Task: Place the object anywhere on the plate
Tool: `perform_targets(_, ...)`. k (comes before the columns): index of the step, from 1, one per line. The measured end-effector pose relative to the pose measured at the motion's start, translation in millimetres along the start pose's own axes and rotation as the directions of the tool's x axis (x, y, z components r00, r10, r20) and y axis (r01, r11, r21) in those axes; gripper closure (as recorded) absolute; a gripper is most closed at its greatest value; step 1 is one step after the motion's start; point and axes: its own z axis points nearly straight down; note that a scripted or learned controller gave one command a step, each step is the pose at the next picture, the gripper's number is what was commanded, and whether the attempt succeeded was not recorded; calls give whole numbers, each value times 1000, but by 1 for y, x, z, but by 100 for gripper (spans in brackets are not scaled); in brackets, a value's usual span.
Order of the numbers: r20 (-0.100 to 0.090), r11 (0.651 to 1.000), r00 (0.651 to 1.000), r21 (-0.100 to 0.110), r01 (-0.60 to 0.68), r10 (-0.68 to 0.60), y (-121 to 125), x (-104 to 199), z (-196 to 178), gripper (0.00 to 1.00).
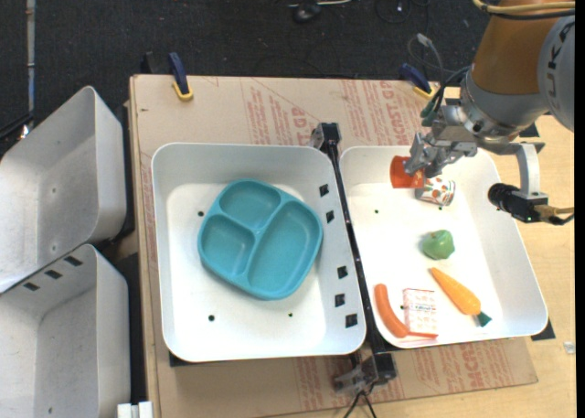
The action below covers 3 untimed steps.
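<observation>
Glossy smooth teal plastic plate [260, 239]

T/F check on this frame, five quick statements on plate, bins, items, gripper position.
1. The teal plate lies in the left bin. True.
2. The carrot is on the plate. False: it lies in the right bin, near its front right corner.
3. The gripper is over the back of the right bin, by the red object. True.
4. The green item touches the carrot. False: bare bin floor shows between them.
5. The plate carries the small carton. False: the carton lies in the right bin beside the red strip; nothing lies on the plate.
</observation>
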Motion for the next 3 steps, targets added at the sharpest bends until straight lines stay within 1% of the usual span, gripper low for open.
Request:
perform_targets(1, -1, 1000, 1000, -1, 1, -1, 3, 56, -3, 100)
perform_targets(2, 0, 1000, 1000, 1, 0, 0, 10, 105, 18, 100)
perform_targets(3, -1, 1000, 1000, 1, 2, -2, 8, 166, 30, 100)
